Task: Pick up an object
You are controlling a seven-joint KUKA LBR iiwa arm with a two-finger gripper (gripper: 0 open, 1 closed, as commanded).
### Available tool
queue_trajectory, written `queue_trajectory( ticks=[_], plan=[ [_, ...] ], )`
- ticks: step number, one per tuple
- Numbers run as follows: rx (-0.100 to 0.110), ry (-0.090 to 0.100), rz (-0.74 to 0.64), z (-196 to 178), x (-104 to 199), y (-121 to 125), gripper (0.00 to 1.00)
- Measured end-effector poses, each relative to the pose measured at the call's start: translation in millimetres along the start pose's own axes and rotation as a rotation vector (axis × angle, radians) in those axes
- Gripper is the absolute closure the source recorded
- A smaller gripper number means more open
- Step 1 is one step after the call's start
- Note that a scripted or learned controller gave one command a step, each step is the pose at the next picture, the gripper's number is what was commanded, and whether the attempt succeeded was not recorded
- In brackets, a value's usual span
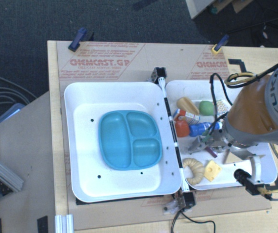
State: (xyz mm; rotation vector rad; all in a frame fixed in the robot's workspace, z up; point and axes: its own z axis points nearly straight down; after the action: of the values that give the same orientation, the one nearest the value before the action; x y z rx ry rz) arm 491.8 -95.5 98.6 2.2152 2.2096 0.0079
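My two-finger gripper (205, 144), fingers spread and gripping nothing, hangs low in the right white bin (269, 166); the pale ridged croissant-shaped toy (194, 170) lies just below. Centre over it before closing.

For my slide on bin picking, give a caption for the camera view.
KUKA arm reaches into the right bin of toy food; blue divided plate lies in the left bin.
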Motion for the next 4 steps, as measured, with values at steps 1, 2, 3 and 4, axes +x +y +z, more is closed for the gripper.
queue_trajectory(
  ticks=[1,2,3,4],
  plan=[
    [0.001,0.002,-0.003,10.1,1.0,78.9,0.0],
    [-0.001,-0.001,-0.002,-0.3,-0.8,79.3,1.0],
    [0.0,-0.001,-0.002,-0.2,-0.7,79.2,0.0],
    [-0.002,-0.001,-0.002,-10.1,-0.8,79.7,1.0]
  ],
)
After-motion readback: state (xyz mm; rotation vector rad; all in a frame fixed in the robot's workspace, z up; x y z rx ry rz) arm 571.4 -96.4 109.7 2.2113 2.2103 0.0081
